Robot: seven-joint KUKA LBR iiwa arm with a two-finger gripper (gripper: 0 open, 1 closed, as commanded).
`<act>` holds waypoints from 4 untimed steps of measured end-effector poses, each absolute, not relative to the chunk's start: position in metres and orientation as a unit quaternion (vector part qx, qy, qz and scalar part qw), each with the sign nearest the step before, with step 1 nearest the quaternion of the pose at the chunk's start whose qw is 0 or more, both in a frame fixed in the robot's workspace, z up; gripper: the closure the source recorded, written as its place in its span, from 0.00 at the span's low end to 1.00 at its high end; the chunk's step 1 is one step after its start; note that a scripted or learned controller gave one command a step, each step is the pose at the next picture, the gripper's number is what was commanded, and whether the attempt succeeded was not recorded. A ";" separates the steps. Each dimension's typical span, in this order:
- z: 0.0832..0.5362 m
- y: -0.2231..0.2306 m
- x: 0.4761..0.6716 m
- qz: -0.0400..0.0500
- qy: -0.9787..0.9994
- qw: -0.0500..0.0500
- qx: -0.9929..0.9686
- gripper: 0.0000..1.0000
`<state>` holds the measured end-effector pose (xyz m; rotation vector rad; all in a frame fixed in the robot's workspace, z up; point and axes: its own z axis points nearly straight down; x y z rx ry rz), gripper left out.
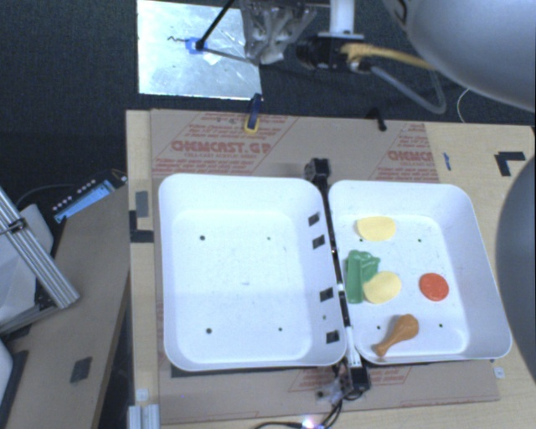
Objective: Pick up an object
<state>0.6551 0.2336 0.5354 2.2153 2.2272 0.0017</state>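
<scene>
We see our arm (469, 42) as a broad grey mass, out of focus, sweeping across the upper right corner of the frame. A second blurred grey stretch of it (519, 251) runs down the right edge, from about mid-height to the lower right. At the top centre, a metallic wrist assembly (268, 33) sits high in the frame, with a white cylindrical part (342, 15) just to its right and pale cabling (394, 57) trailing from there toward the grey mass. We cannot make out our gripper's state.
</scene>
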 end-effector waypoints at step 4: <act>0.535 0.234 0.668 0.001 0.708 0.001 0.706 1.00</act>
